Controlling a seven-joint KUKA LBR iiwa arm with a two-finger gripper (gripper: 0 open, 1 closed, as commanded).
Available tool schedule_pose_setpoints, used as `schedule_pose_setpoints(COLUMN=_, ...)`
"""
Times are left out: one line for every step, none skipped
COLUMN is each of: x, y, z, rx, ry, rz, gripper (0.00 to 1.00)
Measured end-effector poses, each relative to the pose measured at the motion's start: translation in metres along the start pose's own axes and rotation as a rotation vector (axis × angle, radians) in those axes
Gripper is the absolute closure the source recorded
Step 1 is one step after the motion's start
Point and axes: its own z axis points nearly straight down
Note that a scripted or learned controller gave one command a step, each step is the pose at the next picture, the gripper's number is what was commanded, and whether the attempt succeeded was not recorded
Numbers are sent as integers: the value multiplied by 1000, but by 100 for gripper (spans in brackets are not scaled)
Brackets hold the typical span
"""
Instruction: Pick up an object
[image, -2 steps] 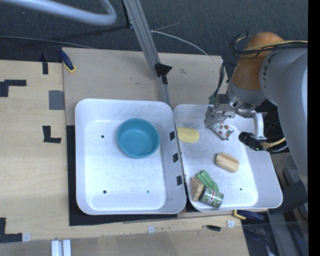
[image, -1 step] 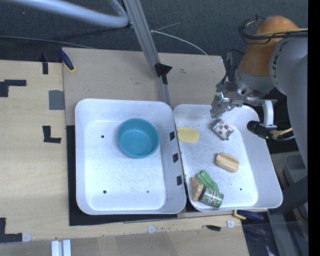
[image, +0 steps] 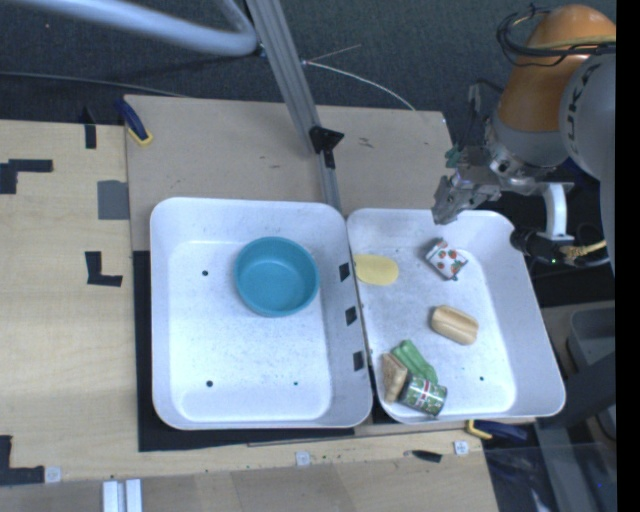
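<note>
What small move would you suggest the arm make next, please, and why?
Probably lower the gripper toward the small white packet just below it in the picture. The gripper sits over the right bin's far edge with nothing seen between its fingers, and the packet lies apart from the other items.

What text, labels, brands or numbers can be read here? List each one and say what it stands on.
None can be read.
Green can in the right bin: its label is printed, but too small and blurred to read.
Small white packet with red and green marks: print too blurred to read.
Blue bowl, yellow disc and tan bread-like piece: no lettering visible.
</note>
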Motion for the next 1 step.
schedule_pose_setpoints(x=58, y=-12, z=-2, rx=5, ry=2, rz=-4, gripper=100)
